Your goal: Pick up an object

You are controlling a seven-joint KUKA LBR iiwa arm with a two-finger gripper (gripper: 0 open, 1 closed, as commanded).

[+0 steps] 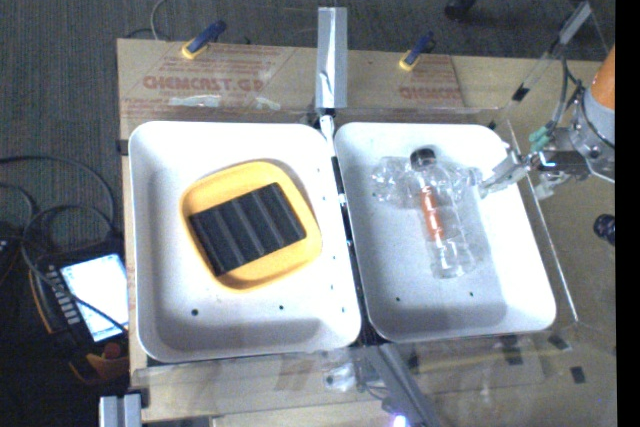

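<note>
Right now the gripper (500, 177) sits at the right-centre of the frame, reaching in over the upper right rim of the right bin (520, 305). Its thin fingers point left toward the bin's middle, but they blur together at this angle, so whether they are apart or together cannot be told. Nothing shows between them. Just left of the fingertips lies a clear plastic bottle (435, 210), on its side in the right bin, dark cap toward the top of the frame, an orange-red strip showing through its body. Over in the left bin (160, 305), left-centre of the frame, a yellow tray with a black ribbed insert (250, 225) rests tilted. Above the wrist, the arm's orange band (608, 87) peeks in at the right edge.
</note>
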